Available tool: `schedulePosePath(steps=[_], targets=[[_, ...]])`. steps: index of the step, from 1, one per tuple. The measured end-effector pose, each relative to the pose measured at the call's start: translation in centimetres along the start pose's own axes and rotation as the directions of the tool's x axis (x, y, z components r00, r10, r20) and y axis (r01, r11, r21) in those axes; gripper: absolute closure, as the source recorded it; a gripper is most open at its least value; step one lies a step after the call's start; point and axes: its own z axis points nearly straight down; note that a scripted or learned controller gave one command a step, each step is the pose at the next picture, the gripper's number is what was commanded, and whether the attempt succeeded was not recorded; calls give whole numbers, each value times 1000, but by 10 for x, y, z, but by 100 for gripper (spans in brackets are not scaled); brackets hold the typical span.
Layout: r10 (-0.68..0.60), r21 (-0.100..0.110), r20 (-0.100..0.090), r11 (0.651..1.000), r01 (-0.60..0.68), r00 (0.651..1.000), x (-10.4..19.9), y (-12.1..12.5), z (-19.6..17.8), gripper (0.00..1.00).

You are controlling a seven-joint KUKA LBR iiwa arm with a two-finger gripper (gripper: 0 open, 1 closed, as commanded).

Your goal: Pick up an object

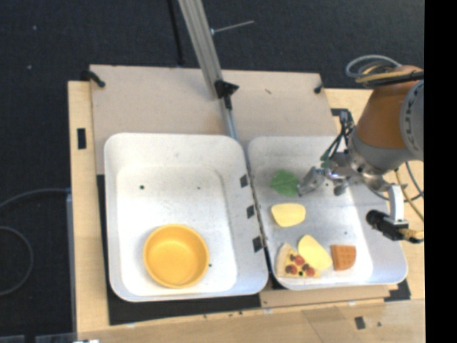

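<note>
round glossy yellow bowl (left bin), crinkled green leaf by fingers

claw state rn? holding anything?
Claw: over the right bin, right beside the green leaf-shaped piece. Open or shut: cannot be told from this view. Nothing is visibly held.

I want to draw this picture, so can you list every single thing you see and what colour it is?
Shallow white plastic bins: two, white, side by side on the bench.
Round yellow bowl: one, yellow, left bin, near corner.
Flat green leaf-shaped piece: one, green, right bin, by the gripper.
Pale yellow oval piece: one, right bin, middle.
Pale yellow wedge: one, right bin, near edge.
Cream slice with red spots: one, beside the wedge.
Orange-brown square piece: one, right bin, near edge.
Grey metal rail: one, above the bins.
Gripper: one, grey, over the right bin.
</note>
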Motion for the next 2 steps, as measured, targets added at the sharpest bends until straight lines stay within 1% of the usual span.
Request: schedulePosePath(steps=[1, 2], targets=[[4, -4, -1, 1000, -4, 1000, -1, 1, -11, 100], [-3, -5, 0, 1000, 3, 1000, -2, 1, -55, 100]])
